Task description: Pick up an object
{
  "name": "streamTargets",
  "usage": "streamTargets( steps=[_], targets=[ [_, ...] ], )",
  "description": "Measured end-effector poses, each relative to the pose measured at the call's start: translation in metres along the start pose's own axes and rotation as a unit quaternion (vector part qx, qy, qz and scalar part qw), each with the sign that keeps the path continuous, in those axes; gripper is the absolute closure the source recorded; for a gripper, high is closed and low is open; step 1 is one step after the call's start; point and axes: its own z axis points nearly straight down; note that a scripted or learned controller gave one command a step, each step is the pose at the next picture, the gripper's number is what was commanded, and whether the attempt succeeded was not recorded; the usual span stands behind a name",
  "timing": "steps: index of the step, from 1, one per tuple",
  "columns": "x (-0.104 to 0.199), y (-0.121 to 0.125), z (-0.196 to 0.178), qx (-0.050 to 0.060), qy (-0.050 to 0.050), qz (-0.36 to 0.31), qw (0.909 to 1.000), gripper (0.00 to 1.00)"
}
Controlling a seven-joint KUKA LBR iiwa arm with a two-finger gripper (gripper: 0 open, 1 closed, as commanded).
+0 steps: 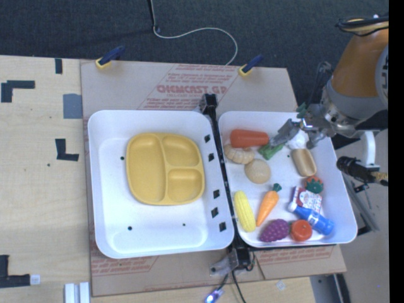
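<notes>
Claw (298, 130) hangs over the right bin's (346, 197) far edge, fingers spread and gripping nothing that I can see. Just below it lie a bread roll (303, 161), a green piece (273, 149) and a red sausage (249, 137). Carrot (267, 206), corn (244, 210) and grapes (274, 230) sit nearer me. Left bin (101, 188) holds a yellow plate (165, 168).

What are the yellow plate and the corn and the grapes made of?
The yellow plate looks like smooth, matte moulded plastic, with three pressed-in sections. The corn and purple grapes look like toy plastic food: their colours are flat and even. The grapes' bumps seem moulded as one piece, though it is hard to tell.
</notes>
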Motion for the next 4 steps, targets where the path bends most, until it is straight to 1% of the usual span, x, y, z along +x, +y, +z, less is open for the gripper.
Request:
streamTargets(
  steps=[1,2,3,4],
  targets=[
    [0.085,-0.023,-0.081,-0.003,0.001,-0.004,1.0,0.0],
    [0.081,-0.023,-0.086,0.0,0.0,-0.001,1.0,1.0],
    [0.14,-0.079,0.0,0.006,0.001,-0.002,1.0,1.0],
    [0.222,-0.093,-0.13,-0.006,0.002,-0.006,1.0,1.0]
  ],
)
